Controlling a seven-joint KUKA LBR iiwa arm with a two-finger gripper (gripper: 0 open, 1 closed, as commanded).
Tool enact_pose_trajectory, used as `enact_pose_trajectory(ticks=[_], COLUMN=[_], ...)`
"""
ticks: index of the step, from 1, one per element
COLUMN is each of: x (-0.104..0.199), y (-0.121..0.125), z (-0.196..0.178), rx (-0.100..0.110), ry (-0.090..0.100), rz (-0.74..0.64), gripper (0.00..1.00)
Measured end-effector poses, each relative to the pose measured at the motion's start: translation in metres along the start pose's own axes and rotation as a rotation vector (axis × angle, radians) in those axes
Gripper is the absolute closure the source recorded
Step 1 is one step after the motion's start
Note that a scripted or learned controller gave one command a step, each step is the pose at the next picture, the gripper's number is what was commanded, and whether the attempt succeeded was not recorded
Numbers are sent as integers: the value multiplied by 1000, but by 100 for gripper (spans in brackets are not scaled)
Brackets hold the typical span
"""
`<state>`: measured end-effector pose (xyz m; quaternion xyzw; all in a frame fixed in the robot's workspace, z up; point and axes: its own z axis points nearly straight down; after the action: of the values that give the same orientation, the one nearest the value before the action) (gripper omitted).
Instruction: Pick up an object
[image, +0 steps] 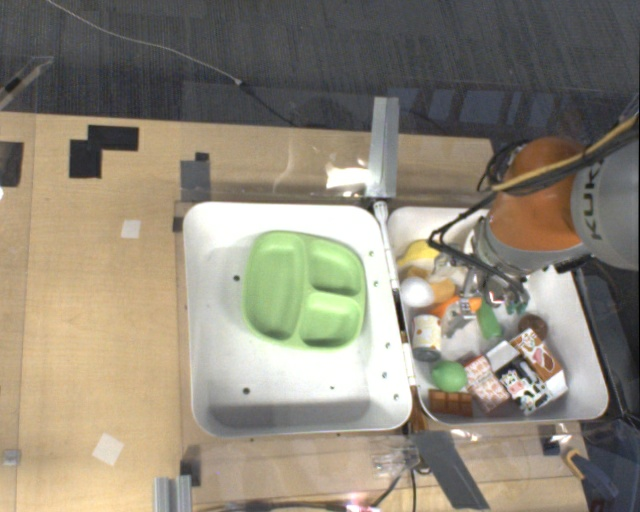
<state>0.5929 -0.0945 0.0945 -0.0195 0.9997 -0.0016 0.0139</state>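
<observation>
A wooden bench (90, 330) fills the scene, seen from above at a slant. Two shallow white bins sit side by side on it. The left bin (215, 400) holds one thing: a light green plate with three compartments (303, 288), lying flat a little toward 12 o'clock from the bin's middle.

The right bin (585, 360) is crowded. From 3 o'clock the grey arm with its orange band (535, 205) reaches in over the bin's 12 o'clock half. Its gripper (478, 303) hangs among the clutter near the bin's middle; whether its fingers are spread or pressed together I cannot tell, as wires and objects hide them.

Around the gripper lie the small objects. At 9 o'clock from it are a white ball (415, 293) and, at about 10 o'clock, something yellow (420, 257). A small jar-like item (427, 333) lies at about 8 o'clock. A green round piece (449, 376) lies at 7 o'clock, a brown block (451, 403) beyond it against the near rim. Printed cartons (520, 375) cluster at 5 o'clock.
</observation>
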Motion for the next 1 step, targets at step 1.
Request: enact_pose_trajectory(ticks=[1], x=[6], y=[7], z=[0], rx=[0], ry=[3], rz=[-13], gripper=[0])
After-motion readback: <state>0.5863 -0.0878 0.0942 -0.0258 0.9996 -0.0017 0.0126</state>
